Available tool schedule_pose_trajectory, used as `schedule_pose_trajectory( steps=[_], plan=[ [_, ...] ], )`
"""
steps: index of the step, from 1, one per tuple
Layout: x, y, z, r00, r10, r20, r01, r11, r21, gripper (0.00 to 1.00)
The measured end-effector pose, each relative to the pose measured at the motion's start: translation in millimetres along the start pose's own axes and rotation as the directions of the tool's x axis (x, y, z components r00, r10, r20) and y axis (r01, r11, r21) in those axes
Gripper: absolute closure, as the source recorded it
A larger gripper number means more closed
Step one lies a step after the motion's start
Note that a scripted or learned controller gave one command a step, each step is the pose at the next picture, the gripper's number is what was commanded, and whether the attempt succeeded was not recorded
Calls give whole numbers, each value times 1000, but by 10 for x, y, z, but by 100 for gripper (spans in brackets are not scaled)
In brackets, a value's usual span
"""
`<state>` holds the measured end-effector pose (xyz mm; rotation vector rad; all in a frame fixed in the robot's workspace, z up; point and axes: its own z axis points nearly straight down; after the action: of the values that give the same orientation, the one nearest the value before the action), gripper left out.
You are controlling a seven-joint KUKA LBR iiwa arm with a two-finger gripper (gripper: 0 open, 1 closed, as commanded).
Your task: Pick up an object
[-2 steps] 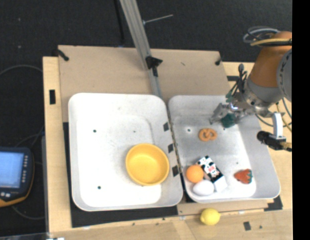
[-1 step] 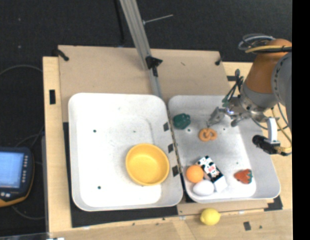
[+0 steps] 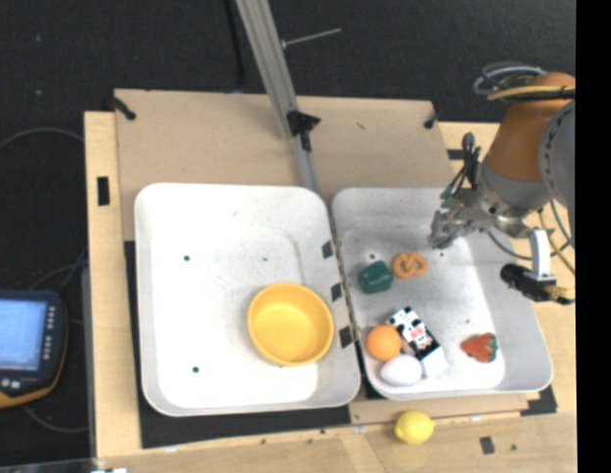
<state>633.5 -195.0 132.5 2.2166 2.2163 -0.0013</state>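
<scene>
**Gripper over the right bin, nothing picked yet**

The gripper (image 3: 445,233) hangs above the upper part of the right bin (image 3: 384,205), at the end of the grey arm with its orange band (image 3: 525,136). At this slant and size I cannot tell how it is set, and nothing shows within it, so by my judgement the pick is not yet done: approach, closing on a thing and lifting are all left.

The candidates lie below and to the left of the gripper. Nearest are a small orange pretzel-like toy (image 3: 410,264) and, just beside it, a dark green piece (image 3: 375,277). Further toward the bin's near edge sits a cluster: an orange ball (image 3: 383,342), a white egg-shaped thing (image 3: 401,371) touching it, and a black-and-white patterned block (image 3: 414,331) against both. A red strawberry-like toy (image 3: 479,347) lies apart, near the right wall. Which one the program aims at cannot be told; the pretzel toy seems the likeliest, being closest.

In the left bin (image 3: 187,225) stands a yellow bowl (image 3: 290,322). A yellow lemon-like fruit (image 3: 414,427) rests on the bench outside both bins, in front of the right one.

No brand, label or writing can be read; the block's markings are too small to make out.
</scene>
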Motion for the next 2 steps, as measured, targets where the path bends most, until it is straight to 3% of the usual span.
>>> schedule_pose_trajectory(
  steps=[2],
  plan=[
    [-121, 38, -1037, 1000, -3, -3, 3, 1000, -4, 100]
  ],
)
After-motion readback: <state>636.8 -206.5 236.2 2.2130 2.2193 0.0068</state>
